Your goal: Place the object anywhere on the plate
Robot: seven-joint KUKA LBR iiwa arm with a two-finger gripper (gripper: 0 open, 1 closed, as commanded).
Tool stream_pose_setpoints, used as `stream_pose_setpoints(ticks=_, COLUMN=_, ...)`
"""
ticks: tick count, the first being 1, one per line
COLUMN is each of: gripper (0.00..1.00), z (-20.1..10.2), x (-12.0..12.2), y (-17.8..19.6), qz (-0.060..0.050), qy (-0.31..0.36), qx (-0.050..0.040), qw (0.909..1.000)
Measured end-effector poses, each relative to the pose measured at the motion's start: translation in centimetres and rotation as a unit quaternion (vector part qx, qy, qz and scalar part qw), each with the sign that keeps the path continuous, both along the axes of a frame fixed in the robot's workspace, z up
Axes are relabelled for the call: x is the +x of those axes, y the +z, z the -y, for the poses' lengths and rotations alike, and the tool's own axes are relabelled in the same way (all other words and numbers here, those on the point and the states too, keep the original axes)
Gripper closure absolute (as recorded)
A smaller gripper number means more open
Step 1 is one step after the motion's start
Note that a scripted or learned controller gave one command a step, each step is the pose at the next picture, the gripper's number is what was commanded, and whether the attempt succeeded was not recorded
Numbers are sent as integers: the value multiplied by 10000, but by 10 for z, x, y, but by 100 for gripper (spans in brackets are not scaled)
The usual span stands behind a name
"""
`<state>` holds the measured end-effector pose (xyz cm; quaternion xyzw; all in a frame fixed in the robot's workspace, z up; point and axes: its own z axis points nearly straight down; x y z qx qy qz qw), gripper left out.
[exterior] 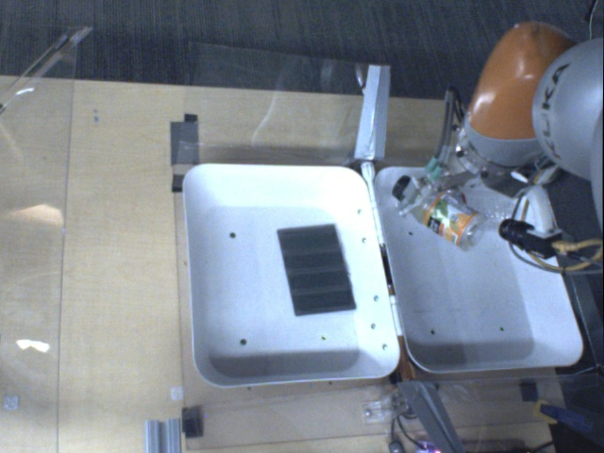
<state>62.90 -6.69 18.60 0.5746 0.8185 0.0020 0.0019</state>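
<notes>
the object (pixel 450 221) is seen clamped between the fingers of the gripper (pixel 436 206) at 11 o'clock over the right bin (pixel 491 328), so carrying it to the plate (pixel 316 269) at 9 o'clock and releasing it are judged left.

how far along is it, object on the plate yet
Not yet. The dark plate lies bare in the left bin. The gripper is over the right bin with a small orange object at its tip, apparently picked up. Left: carry it across and set it on the plate.
</notes>
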Motion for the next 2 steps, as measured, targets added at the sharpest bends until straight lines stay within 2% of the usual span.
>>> stream_pose_setpoints(ticks=1, gripper=100, z=-75, x=-27, y=41, qz=4, qy=981, qx=-4, qw=9952)
stream_pose_setpoints(ticks=2, gripper=100, z=-126, x=-36, y=34, qz=2, qy=1831, qx=-6, qw=9831)
